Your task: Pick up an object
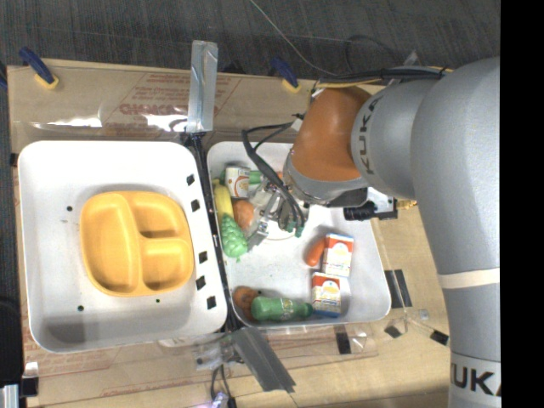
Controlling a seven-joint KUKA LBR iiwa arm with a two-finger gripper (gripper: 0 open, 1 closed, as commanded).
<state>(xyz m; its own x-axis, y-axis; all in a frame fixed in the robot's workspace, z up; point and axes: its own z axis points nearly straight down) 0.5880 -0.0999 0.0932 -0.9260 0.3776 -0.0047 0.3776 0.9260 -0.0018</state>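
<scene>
My gripper [277, 221] hangs low over the right bin [371, 289], in its upper middle, with the fingers spread and nothing between them. Just left of it lie an orange round fruit [244, 214], a yellow banana [222, 201] and a bumpy green bunch [234, 243]. A small can with a green label [240, 179] lies behind them. To the gripper's right sit a small red-orange piece [315, 252] and two orange-and-white cartons [338, 255] [328, 293]. A green bottle [277, 309] lies along the front wall beside a brown item [245, 297].
The left bin [42, 177] holds a yellow divided tray [136, 240]. The grey arm with its orange band [327, 134] covers the right bin's back right corner. A divider with black clips [204, 228] separates the two bins.
</scene>
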